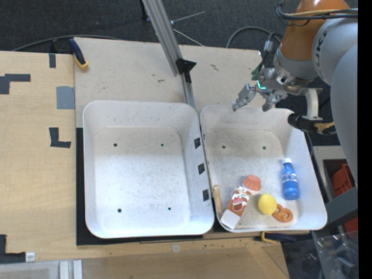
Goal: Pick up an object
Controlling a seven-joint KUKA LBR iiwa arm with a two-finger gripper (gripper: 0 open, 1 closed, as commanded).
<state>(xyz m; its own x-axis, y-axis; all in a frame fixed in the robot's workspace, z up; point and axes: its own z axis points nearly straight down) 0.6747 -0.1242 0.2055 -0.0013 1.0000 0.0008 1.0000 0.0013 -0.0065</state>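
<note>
The right bin (232, 138) holds several small objects near its front edge: a blue bottle (289, 181), a yellow lemon-like ball (266, 204), an orange pretzel-shaped piece (283, 215) and a white and orange tube (239, 202) lying at a slant. My gripper (257, 99) hangs above the bin's back rim, well away from those objects. Its two fingers are spread apart and there is nothing between them.
The left bin (139, 167) sits beside the right one, sharing a middle wall. A metal pole (168, 39) slants up from behind the bins. A yellow and blue tool (79, 54) lies at the bench's back left. Cables run behind the bench.
</note>
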